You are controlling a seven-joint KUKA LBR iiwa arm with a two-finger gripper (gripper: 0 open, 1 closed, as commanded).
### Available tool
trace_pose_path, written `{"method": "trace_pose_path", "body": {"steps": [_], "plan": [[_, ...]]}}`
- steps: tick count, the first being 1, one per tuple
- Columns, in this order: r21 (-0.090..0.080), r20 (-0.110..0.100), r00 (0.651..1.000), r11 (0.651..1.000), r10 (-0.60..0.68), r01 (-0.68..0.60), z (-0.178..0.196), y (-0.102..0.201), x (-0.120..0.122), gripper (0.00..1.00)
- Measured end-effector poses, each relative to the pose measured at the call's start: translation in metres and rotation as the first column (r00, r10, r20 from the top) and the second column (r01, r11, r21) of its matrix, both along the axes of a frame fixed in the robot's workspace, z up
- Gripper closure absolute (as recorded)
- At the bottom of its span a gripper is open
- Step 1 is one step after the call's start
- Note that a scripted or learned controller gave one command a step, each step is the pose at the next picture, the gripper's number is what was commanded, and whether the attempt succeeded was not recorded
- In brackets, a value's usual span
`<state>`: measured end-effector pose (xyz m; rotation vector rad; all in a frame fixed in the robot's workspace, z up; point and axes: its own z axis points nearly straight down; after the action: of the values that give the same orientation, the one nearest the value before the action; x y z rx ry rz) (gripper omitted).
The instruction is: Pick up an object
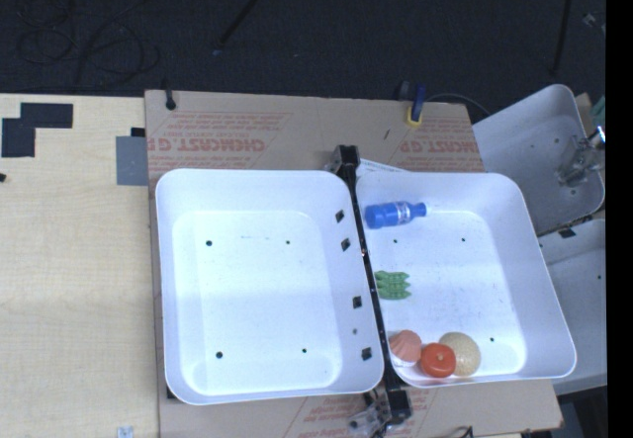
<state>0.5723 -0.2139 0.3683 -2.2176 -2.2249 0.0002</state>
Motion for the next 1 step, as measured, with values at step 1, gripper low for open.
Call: {"method": "trace_pose_path", "body": {"steps": [1], "plan": [[0.000, 0.001, 1.000, 1.000, 0.001, -0.001, 0.0161, -0.0001, -0.0024, 1.00]]}}
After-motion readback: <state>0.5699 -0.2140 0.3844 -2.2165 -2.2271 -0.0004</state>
